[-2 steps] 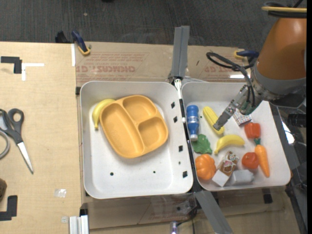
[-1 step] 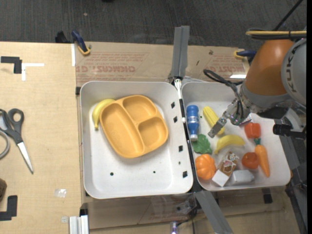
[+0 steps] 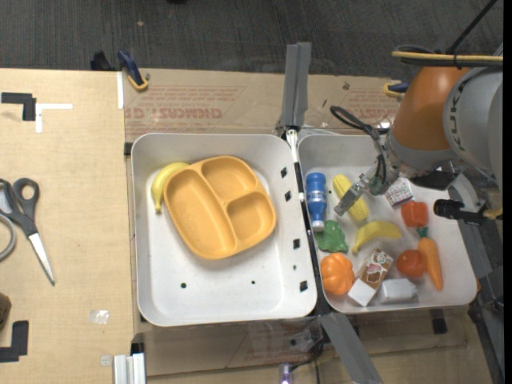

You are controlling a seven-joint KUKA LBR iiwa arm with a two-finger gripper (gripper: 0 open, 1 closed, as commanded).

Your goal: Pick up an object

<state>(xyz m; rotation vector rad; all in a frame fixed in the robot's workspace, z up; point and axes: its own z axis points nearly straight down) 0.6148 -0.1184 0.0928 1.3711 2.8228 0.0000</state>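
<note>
While the arm [image 3: 448, 110] reached in from the right over the right bin [image 3: 468, 294], its gripper [image 3: 362, 192] hung low above the corn cob [image 3: 352, 197] near the bin's middle. One grey finger [image 3: 346, 202] pointed down and left, just beside the corn; whether the fingers were spread or closed could not be told from this slanted view, and nothing was seen held between them.

Toys crowded the right bin. A blue bottle [image 3: 317, 196] lay along the left wall, with a green leafy piece [image 3: 330, 236] just below it. A small yellow banana [image 3: 376, 233] lay under the corn, and a little pumpkin [image 3: 337, 271] sat near the front left corner. A brown packet [image 3: 376, 267], a tomato [image 3: 410, 263], a carrot [image 3: 431, 261] and a red block [image 3: 414, 214] filled the right side.

The left bin [image 3: 160, 294] held an orange divided plate [image 3: 218, 205], with a second banana [image 3: 166, 181] touching the plate's upper left rim. Scissors [image 3: 30, 226] lay on the bench [image 3: 64, 158], well apart from both bins.
</note>
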